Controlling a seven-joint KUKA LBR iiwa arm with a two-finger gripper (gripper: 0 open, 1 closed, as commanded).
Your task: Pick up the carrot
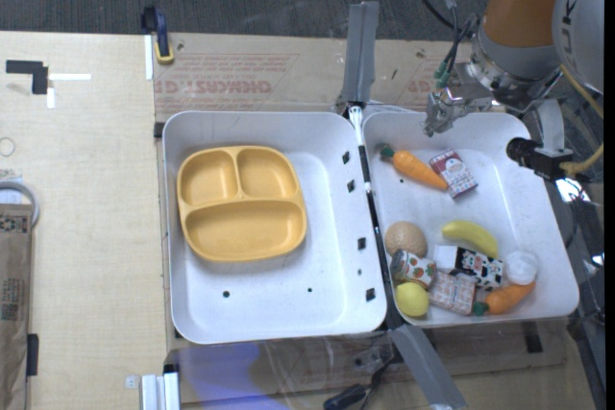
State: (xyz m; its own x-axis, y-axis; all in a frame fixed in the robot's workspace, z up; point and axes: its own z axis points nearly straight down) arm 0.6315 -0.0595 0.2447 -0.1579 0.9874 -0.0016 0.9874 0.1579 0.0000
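Observation:
An orange carrot (pixel 418 168) with a green top lies in the upper left part of the right bin (pixel 538 206), tilted down to the right. A second orange carrot-like piece (pixel 509 296) rests near the bin's lower right corner. My gripper (pixel 439 122) hangs over the bin's back rim, up and to the right of the first carrot and apart from it. Nothing is seen between its fingers.
A small red carton (pixel 455 174) lies right beside the carrot. A banana (pixel 470 236), a brown round fruit (pixel 405 238), a lemon (pixel 412 299) and several small packets crowd the bin's lower half. A yellow divided plate (pixel 240 203) sits in the left bin (pixel 288 302).

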